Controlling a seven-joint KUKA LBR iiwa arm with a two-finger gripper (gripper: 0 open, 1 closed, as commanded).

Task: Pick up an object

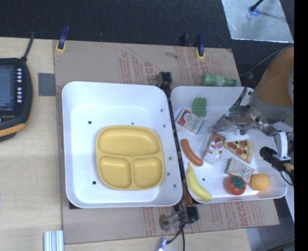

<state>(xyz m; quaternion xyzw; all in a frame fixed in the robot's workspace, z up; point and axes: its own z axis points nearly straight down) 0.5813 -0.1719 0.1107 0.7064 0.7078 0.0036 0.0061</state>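
My gripper point(223, 123) hangs over the middle of the right bin point(216, 94), coming in from the grey wrist and orange-banded arm point(275, 85) at the right. Just below it stands a small red and white carton point(215, 148). A pizza slice point(239, 149) lies to that carton's right. Left of the gripper are a red and white packet point(189, 120) and a green toy point(198, 106). A sausage point(191, 152), a banana point(196, 184), a tomato point(236, 185), an orange point(259, 182) and a checkered green packet point(239, 168) lie along the bin's front half.
The left bin point(78, 103) holds a yellow divided plate point(129, 157). A green bottle point(218, 80) lies on the cardboard behind the right bin. A control pendant point(4, 101) rests at the bench's far left. Black clamps sit between the bins.
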